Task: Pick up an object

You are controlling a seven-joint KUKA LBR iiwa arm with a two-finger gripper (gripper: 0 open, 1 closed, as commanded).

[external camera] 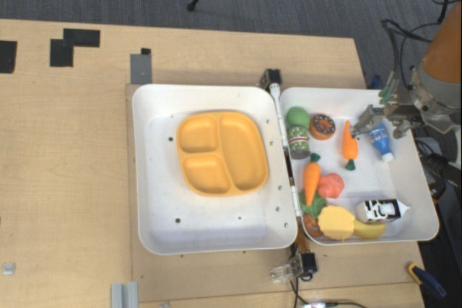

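Observation:
My gripper (382, 123) hangs over the back right part of the right bin (422, 187), with the grey arm and its orange band at the view's right edge. Its fingers stand open, one on each side of the top of a blue and white tube (382, 143) lying below them. They are not closed on the tube. An orange carrot (349, 145) lies just left of the tube. Further left are a round brown donut (322, 127) and a green can (297, 130).
The right bin's front part holds a second carrot (311, 182), a pink ball (331, 185), a yellow lemon (336, 222), a banana (369, 230) and a black-and-white toy (380, 210). The left bin (155, 177) holds an orange divided plate (220, 153).

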